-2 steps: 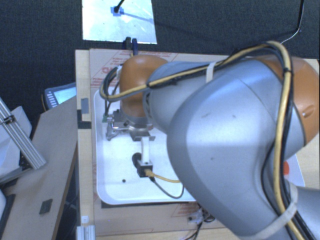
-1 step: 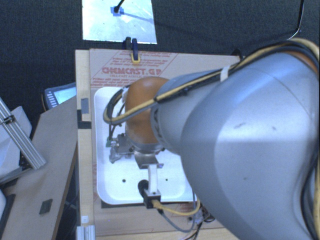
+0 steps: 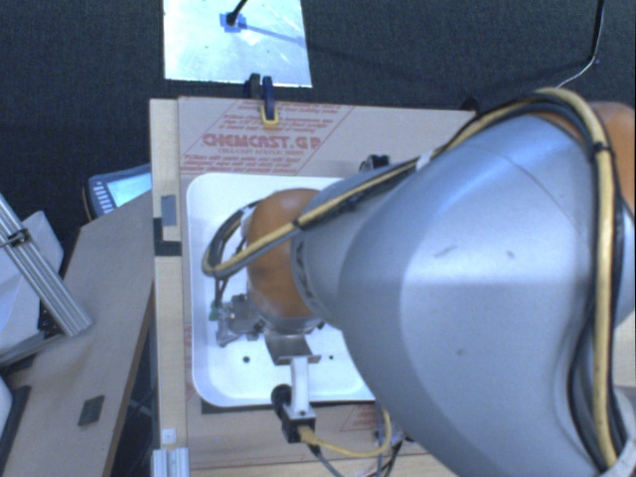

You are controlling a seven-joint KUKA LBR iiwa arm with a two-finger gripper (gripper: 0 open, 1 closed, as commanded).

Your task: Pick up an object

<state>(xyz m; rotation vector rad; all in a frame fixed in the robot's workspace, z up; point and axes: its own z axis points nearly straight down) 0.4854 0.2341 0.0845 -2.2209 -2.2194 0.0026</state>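
1. Well to the left of the white bin (image 3: pixel 199 256) lies a slanted aluminium rail (image 3: pixel 38 271). A small lit screen (image 3: pixel 121 189) sits nearer the bin.
2. The bin rests on a brown board (image 3: pixel 298 132) with red lettering, which shows beyond the bin's far rim.
3. A black-and-yellow clamp (image 3: pixel 265 99) sits at the board's far edge. Beyond it is a shiny square panel (image 3: pixel 237 26).
4. The gripper (image 3: pixel 235 318) hangs low inside the bin, near its left wall. The wrist covers it, so its state cannot be told.
5. The orange band (image 3: pixel 283 235) sits over the bin's middle.
6. The grey arm (image 3: pixel 477 296) covers the bin's right part. Any object there is hidden, so its place cannot be told.
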